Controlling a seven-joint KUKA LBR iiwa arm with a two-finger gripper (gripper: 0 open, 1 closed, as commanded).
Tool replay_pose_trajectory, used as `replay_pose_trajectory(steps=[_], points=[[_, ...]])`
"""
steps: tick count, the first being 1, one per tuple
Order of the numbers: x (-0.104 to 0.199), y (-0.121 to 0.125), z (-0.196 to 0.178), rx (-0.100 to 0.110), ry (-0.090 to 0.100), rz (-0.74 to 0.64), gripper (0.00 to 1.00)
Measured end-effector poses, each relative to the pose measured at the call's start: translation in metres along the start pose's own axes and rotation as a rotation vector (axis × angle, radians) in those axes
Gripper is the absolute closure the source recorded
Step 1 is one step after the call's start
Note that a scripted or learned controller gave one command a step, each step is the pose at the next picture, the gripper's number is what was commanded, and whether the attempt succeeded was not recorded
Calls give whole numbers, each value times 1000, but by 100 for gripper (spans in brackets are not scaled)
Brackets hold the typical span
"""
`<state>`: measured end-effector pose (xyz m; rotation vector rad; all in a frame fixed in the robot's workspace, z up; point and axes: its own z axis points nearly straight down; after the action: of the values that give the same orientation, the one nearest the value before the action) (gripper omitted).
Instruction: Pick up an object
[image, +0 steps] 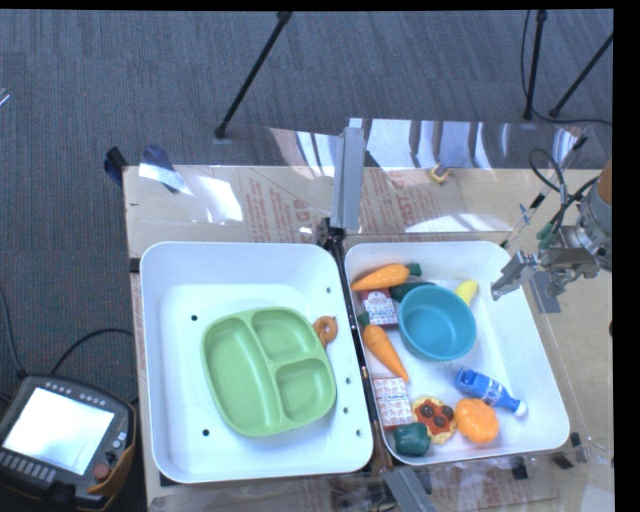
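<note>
Nearest the camera in the right bin (548, 372): green pepper (410, 438), pizza slice (435, 413), orange fruit (477, 421), blue bottle (489, 390). Mid-bin: carrot (384, 349) and blue bowl (437, 321), tight together. Far end: second carrot (382, 276). Left bin (170, 300) has green divided plate (268, 368), donut (325, 328) just beside it. Gripper (535, 270) hovers at the right bin's far right rim, nothing in it; can't tell how wide it is. Risk: clutter, so a descent probably clips a neighbour or the bowl rim and misses.
</note>
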<state>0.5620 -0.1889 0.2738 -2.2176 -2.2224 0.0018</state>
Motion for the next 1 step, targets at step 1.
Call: replay_pose_trajectory(steps=[1], points=[[28, -13, 166, 14, 5, -91, 0]])
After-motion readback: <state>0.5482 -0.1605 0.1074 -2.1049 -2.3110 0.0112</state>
